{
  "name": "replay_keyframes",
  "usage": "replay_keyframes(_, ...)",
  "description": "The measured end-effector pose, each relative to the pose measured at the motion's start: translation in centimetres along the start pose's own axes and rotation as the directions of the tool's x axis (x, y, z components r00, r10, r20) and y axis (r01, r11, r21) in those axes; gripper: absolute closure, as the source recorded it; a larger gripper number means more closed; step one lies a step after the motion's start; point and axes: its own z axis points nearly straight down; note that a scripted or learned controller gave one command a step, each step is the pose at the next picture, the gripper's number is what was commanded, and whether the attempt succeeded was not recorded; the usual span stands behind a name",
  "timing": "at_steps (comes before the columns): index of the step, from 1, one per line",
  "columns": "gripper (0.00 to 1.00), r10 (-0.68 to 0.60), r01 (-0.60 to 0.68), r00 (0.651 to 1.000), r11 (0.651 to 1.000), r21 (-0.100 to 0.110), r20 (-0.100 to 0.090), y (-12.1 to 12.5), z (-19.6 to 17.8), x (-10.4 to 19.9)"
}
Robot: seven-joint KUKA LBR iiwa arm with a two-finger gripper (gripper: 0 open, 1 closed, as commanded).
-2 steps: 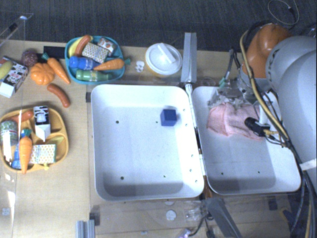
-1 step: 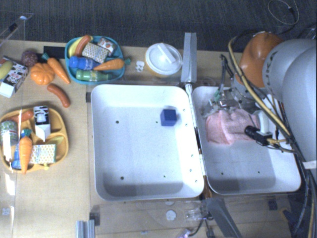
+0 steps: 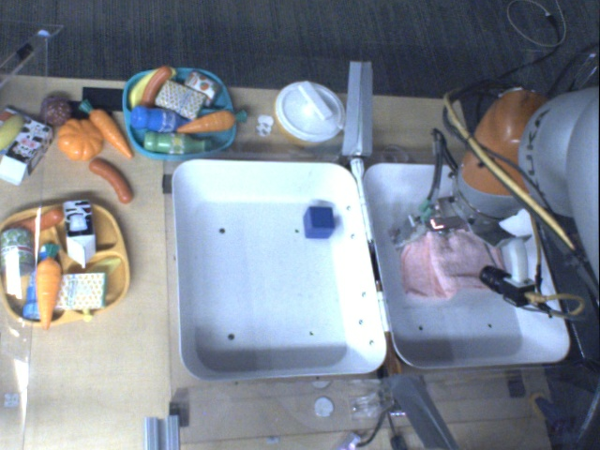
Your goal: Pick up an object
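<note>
A small blue cube [image 3: 320,220] lies in the left white bin [image 3: 225,345], toward its upper right. A crumpled pink cloth [image 3: 441,262] lies in the right bin [image 3: 469,350], near its middle. My gripper [image 3: 433,221] hangs over the right bin, down at the upper left edge of the pink cloth, under the grey arm with the orange band [image 3: 502,134]. The arm's wrist hides the fingers from this angle.
On the bench left of the bins stand a blue bowl [image 3: 178,111] and a yellow plate [image 3: 66,265] of toy food, with loose toy vegetables [image 3: 94,139] between. A white lidded cup [image 3: 309,111] sits behind the left bin. A metal divider [image 3: 356,111] stands between the bins.
</note>
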Motion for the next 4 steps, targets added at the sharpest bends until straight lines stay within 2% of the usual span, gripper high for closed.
replay_keyframes(1, 0.0, -0.025, 0.025, 1.0, 1.0, -0.001, 0.001, -4.4, -0.1, -0.6)
replay_keyframes(2, 0.0, 0.012, -0.012, 1.0, 1.0, 0.016, -0.006, -6.8, -1.6, -2.1)
replay_keyframes(3, 0.0, -0.071, 0.071, 0.998, 0.998, 0.003, -0.001, -4.1, 0.1, 1.4)
replay_keyframes(4, 1.0, -0.069, 0.069, 0.998, 0.998, -0.006, 0.006, -3.8, -1.2, 1.2)
